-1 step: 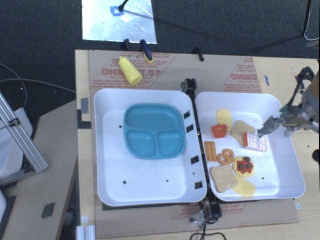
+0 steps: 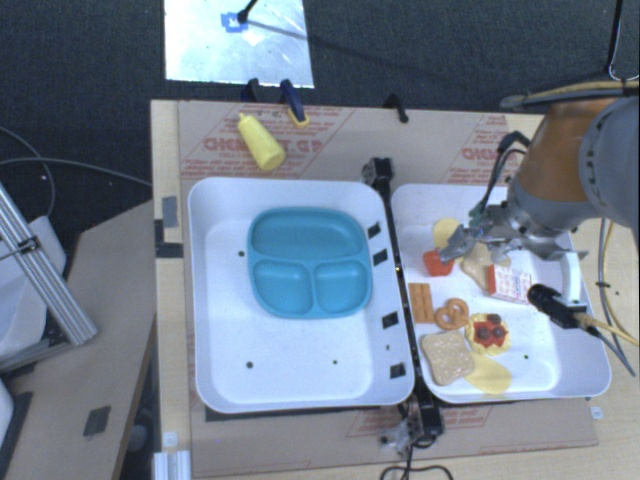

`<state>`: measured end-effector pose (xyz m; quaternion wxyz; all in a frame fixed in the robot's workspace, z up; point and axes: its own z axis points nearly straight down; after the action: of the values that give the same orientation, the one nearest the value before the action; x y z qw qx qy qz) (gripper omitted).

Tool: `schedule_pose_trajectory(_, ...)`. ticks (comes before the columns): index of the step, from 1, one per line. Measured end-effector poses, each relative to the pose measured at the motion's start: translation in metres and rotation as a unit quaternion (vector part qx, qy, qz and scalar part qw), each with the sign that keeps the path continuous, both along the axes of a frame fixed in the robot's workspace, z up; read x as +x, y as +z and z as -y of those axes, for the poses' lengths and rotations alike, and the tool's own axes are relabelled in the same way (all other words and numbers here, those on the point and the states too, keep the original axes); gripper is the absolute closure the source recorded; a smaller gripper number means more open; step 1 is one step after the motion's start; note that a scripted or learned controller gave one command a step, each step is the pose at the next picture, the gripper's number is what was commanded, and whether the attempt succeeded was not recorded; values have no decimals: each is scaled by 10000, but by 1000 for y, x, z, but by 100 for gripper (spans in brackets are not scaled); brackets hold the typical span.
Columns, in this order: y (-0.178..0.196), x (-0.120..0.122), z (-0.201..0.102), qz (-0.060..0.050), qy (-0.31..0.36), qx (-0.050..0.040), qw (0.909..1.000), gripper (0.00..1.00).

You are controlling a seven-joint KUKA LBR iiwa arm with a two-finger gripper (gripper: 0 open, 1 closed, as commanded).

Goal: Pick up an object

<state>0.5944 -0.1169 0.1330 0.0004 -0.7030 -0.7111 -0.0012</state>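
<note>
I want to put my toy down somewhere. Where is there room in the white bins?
The left bin has bare white floor all around the blue tray, widest along its near edge. The right bin is crowded: toy foods such as the bread slice and pretzel cluster under the gripper.

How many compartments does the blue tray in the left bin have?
3. The blue tray has one wide compartment across its far side and two smaller ones on its near side: one at the view's left, one at the right. None looks hidden.
</note>
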Motion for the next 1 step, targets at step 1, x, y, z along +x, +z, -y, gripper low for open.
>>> schedule_pose_trajectory(1, -48, -69, -28, 17, -66, -7, 10000, 0)
